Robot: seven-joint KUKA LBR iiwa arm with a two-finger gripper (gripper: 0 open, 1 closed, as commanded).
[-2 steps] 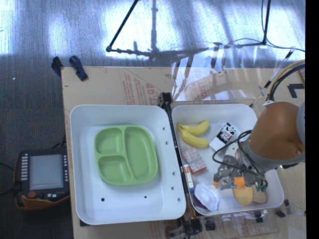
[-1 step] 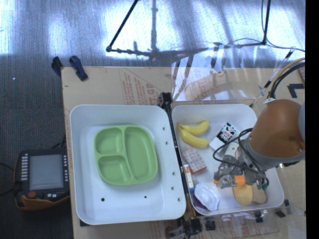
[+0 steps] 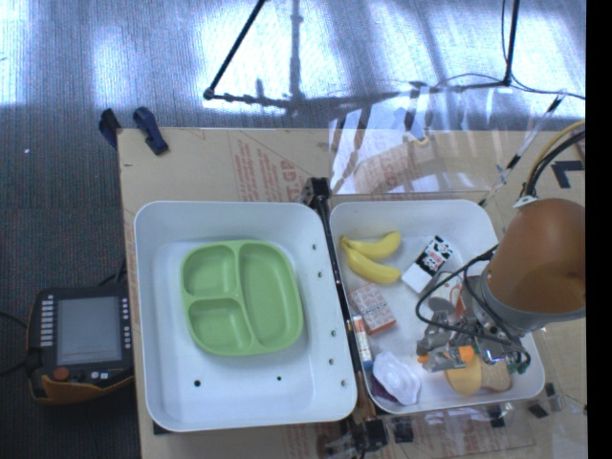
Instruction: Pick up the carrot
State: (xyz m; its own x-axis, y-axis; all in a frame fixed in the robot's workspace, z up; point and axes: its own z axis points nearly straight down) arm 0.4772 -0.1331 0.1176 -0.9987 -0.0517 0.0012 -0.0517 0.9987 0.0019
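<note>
The carrot (image 3: 464, 356) shows as a small orange piece in the front right part of the right bin (image 3: 478, 216), mostly covered by the gripper's hardware. My gripper (image 3: 455, 352) is low in that bin, directly over the carrot, hanging from the grey wrist under the orange band (image 3: 540, 256). Cables and metal parts crowd around the carrot, so I cannot tell whether it is held or lying on the bin floor.
Two bananas (image 3: 372, 257), a black-and-white carton (image 3: 434, 257), a red box (image 3: 371, 310), a white pouch (image 3: 396, 377) and a yellow round fruit (image 3: 466, 381) share the right bin. A green divided plate (image 3: 242, 297) lies in the left bin (image 3: 153, 256). A teach pendant (image 3: 86, 338) lies at far left.
</note>
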